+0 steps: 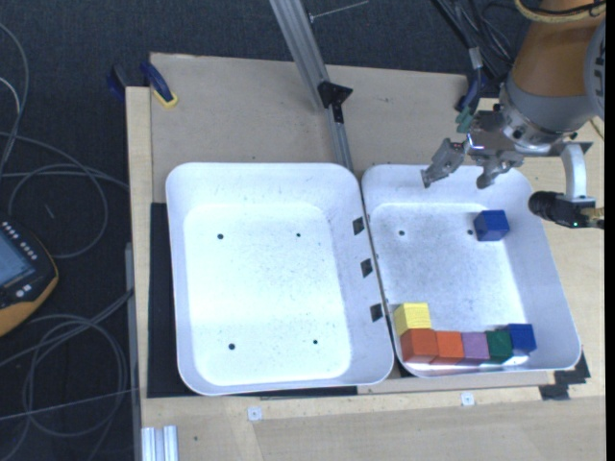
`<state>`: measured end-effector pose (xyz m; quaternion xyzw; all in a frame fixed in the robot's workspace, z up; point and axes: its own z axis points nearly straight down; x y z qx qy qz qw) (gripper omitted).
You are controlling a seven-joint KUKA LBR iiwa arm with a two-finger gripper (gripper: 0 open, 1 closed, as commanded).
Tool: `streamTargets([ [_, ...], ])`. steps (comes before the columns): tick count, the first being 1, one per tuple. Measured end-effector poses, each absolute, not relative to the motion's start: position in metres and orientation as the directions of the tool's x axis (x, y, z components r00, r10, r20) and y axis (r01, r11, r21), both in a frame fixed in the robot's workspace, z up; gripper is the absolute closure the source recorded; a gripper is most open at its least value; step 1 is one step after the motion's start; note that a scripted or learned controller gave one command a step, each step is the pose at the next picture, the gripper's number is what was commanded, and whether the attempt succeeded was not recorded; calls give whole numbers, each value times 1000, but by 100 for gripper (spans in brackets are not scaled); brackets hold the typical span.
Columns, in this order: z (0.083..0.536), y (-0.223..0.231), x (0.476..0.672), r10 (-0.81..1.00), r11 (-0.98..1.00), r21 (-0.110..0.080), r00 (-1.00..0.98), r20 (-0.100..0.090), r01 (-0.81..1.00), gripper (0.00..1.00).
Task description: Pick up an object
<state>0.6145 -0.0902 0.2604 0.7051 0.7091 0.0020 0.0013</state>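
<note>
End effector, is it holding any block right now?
No, nothing. The end effector is open over the right bin's far edge, apart from the blue block.

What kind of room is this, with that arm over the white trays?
Most likely a robotics lab or test bench, not a factory floor. A grey and orange robot arm hangs over two white bins on a plywood bench, toy-like coloured blocks serve as practice objects, and loose cables trail across the dark floor.

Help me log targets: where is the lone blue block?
The lone blue block sits in the right bin's far right part, just below the pincer, apart from the block row.
</note>
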Motion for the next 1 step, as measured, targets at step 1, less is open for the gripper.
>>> streamTargets([
  [1,260,-93,613,1000,2,1,-2,-1,1000,0],
])
